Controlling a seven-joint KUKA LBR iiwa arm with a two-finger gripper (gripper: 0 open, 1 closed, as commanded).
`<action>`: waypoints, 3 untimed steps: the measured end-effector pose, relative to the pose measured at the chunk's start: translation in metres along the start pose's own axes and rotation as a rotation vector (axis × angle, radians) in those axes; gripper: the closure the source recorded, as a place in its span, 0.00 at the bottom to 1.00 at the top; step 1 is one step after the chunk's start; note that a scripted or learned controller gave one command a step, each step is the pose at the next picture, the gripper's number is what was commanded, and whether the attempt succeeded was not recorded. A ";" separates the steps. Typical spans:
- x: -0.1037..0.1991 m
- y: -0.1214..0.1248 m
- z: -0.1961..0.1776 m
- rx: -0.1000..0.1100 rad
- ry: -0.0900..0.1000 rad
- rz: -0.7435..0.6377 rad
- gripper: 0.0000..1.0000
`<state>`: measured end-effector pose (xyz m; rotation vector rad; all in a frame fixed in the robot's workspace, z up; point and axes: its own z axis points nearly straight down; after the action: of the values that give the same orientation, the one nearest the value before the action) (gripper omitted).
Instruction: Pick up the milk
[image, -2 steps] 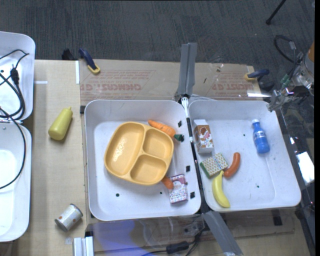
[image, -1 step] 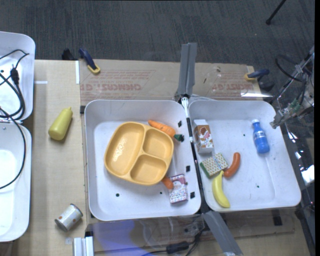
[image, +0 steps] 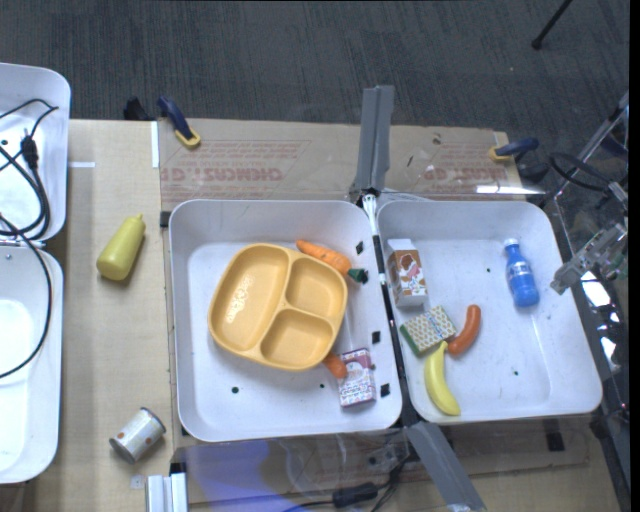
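A white carton with a brown and red picture, which looks like the milk (image: 405, 274), lies in the right bin (image: 560, 400) near its left wall at the back. My gripper (image: 580, 268) sits at the right bin's right rim, far to the right of the carton, with the blue bottle (image: 520, 272) between them. Nothing shows in the gripper. A second small carton, white and pink (image: 357, 378), lies in the left bin (image: 200, 400) at the front right, beside the yellow plate (image: 278, 304).
The right bin also holds a green patterned box (image: 428, 328), a sausage (image: 464, 332) and a banana (image: 440, 378). A carrot (image: 325, 254) lies behind the plate. On the bench to the left are a yellow squeeze bottle (image: 121, 248) and a tin can (image: 137, 433).
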<state>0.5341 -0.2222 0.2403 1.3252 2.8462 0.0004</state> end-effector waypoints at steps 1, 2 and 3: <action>0.044 -0.035 -0.003 0.001 0.003 -0.210 1.00; 0.036 -0.042 -0.024 0.000 0.000 -0.340 1.00; 0.034 -0.041 -0.033 -0.002 -0.002 -0.339 1.00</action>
<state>0.4809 -0.2220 0.2729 0.8261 3.0266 0.0011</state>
